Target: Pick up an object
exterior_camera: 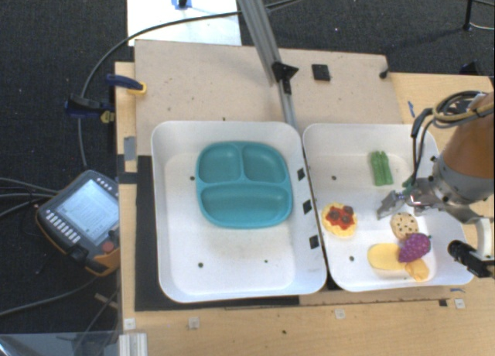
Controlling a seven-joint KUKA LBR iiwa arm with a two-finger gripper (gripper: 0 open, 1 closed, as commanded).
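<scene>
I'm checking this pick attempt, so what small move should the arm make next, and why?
Probably a short descent onto the cookie. The tool sits just above and left of it in the right bin, with nothing visible between its fingers. The purple grapes and yellow piece lie close by, so a straight, small drop seems safest.

Teal divided plastic plate (244, 186) smooth, slightly glossy. Two shallow white plastic bins (232, 273) smooth, matt-ish. Pale fibreboard-looking surface (209, 83) matt, rough. Dark floor carpet (54, 29) coarse. Metal claw (396, 204) dull grey.
</scene>
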